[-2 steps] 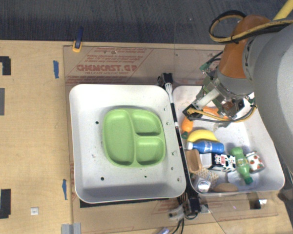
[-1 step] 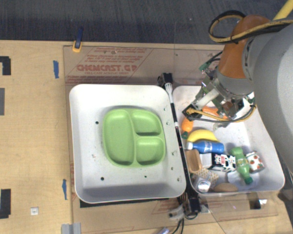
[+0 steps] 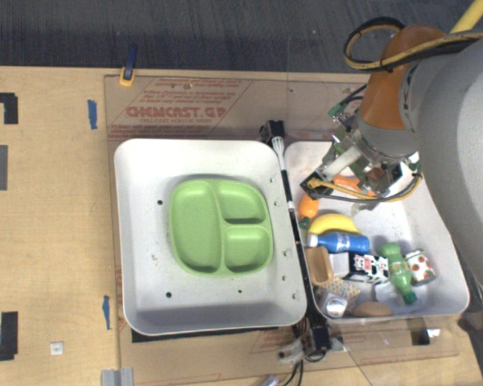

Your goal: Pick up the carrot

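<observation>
Orange marks the carrot [image 3: 348,184], a slim piece lying near the back of the right bin [image 3: 443,248], just behind the banana [image 3: 336,223]. The gripper [image 3: 356,175] is down at it, and the carrot appears to lie right by the fingers, but whether they are apart or closed on it I cannot tell, since the wrist hides them. Judged as a toy, it should be light, stiff and smooth plastic, likely to slip or roll if pinched near its tapered end. The thicker middle, taken across its width, looks the safest hold. Beyond the banana, toward the front, sit a blue bottle [image 3: 338,242] and a green bottle [image 3: 399,273], well apart from the carrot.
</observation>
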`<state>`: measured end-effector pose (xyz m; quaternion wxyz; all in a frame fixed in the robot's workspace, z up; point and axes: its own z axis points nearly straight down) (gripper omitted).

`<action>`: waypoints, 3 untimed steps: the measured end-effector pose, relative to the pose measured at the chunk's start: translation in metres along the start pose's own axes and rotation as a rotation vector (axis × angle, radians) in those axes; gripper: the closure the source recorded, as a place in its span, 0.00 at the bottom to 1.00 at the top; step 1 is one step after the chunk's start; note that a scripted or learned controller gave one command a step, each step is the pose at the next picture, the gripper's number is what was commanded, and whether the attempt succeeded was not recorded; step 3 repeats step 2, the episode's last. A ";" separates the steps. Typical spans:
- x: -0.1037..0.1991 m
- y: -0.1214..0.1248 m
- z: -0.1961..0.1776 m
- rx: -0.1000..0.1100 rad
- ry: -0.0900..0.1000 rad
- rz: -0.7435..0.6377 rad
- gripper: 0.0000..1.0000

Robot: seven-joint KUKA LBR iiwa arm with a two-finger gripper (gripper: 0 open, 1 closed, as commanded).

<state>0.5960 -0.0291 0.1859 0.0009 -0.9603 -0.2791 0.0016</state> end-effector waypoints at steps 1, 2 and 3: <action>0.000 0.000 0.000 0.000 0.000 0.000 0.00; 0.000 0.000 0.000 0.000 0.000 0.000 0.00; 0.000 0.000 0.000 0.000 0.000 0.000 0.00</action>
